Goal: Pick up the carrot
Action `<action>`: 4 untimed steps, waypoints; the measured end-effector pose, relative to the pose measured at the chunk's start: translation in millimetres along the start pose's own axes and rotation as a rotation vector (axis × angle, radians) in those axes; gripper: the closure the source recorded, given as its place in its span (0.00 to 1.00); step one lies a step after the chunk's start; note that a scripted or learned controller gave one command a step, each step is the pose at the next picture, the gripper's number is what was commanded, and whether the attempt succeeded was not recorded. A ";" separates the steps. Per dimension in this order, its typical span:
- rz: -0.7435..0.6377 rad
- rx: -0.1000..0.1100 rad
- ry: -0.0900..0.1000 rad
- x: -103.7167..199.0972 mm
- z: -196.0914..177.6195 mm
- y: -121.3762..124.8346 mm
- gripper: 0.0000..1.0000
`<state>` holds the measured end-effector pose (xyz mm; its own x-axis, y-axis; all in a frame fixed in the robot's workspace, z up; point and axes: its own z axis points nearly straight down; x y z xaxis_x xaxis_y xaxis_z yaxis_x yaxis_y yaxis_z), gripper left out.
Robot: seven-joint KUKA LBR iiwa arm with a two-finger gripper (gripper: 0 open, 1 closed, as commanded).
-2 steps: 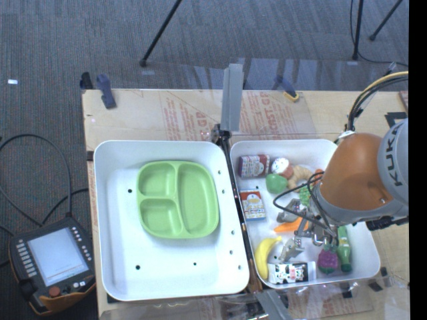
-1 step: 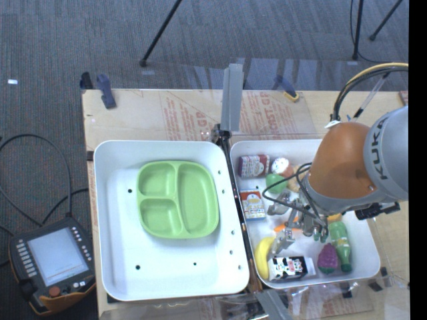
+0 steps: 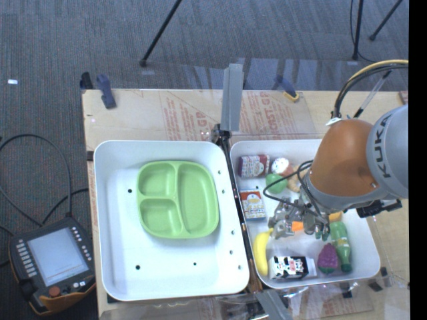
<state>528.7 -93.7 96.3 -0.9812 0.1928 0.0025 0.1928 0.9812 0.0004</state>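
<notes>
Camera view: a slanted look down on a wooden bench (image 3: 167, 112) bearing two white bins side by side.
Left bin (image 3: 113, 259): holds a green divided plate (image 3: 179, 199), lying flat near its middle.
Right bin (image 3: 370, 255): crowded with small items, with the arm (image 3: 347, 165) reaching over it from the right.
Gripper (image 3: 297, 222): low over the middle of the right bin, pointing toward the bin's left side; whether it is open, closed or gripping anything cannot be told, as the metal parts blur together.
Carrot (image 3: 297, 227): a small orange piece, probably the carrot, showing right at the gripper tip, touching or just under it; contact is unclear.
Banana (image 3: 261, 252): yellow, lying along the bin's left wall, below and left of the gripper.
Green bottle (image 3: 341, 242): just right of the gripper, upright-looking, beside a purple fruit (image 3: 327, 259).
Black-and-white carton (image 3: 289, 267): near the front wall.
Red cans (image 3: 252, 167): at the back left, with a small box (image 3: 252, 204) in front of them.
Tablet (image 3: 53, 259): on the floor left of the bench.
</notes>
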 end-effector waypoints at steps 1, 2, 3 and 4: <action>-0.424 0.000 -0.008 58.3 -103.8 30.8 1.00; -0.426 0.003 -0.014 36.1 -320.0 -47.0 1.00; -0.482 0.003 -0.009 22.0 -393.1 -127.5 1.00; -0.292 -0.005 0.009 -0.4 -130.6 -119.3 1.00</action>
<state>506.4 -211.0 226.8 -0.9951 -0.0983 0.0100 -0.0982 0.9951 0.0073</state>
